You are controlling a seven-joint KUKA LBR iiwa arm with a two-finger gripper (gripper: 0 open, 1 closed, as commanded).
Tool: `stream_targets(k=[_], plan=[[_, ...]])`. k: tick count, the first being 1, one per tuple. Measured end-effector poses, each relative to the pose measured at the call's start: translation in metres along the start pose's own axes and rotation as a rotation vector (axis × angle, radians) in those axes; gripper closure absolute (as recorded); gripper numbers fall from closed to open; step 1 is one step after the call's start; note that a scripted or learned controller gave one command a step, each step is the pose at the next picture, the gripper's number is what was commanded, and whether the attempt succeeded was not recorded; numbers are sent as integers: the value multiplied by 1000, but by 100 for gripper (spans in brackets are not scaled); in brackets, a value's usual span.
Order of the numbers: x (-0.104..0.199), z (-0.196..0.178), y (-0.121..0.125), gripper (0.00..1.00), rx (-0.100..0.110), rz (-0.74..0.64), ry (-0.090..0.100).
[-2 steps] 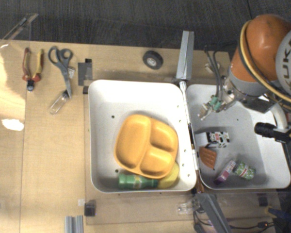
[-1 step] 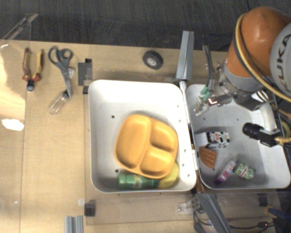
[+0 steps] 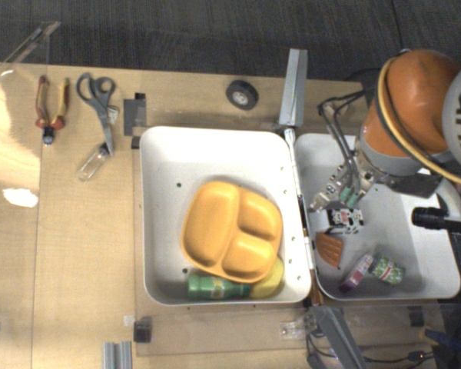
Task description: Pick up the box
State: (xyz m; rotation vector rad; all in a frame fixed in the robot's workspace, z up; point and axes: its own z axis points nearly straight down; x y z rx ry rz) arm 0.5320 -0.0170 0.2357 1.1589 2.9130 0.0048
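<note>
1. The tool [image 3: 344, 210] hangs low over the right bin [image 3: 438, 279], near its left wall; whether it is apart or together cannot be told.
2. The box [image 3: 329, 250], small and orange-brown, lies just below the tool, against that wall.
3. A green-and-purple bottle [image 3: 373, 271] lies near the box.
4. In the left bin [image 3: 161, 206], a yellow divided tray [image 3: 233, 230] rests on a green can [image 3: 217, 287].
5. Scissors [image 3: 100, 102] and pliers [image 3: 51, 108] lie on the surface [image 3: 77, 267].

green bottle [image 3: 215, 287]: partly under yellow tray [image 3: 232, 229] | arm [image 3: 422, 106]: cut by right edge | end effector [image 3: 344, 215]: too small to read
</note>
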Motion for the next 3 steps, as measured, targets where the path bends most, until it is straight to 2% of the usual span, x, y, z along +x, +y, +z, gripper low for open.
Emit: stream_targets(k=[1, 2, 3], plan=[[2, -32, -7, 100, -1, 228, -2], [8, 51, -55, 100, 3, 384, 1], [20, 51, -40, 100, 2, 949, 0]])
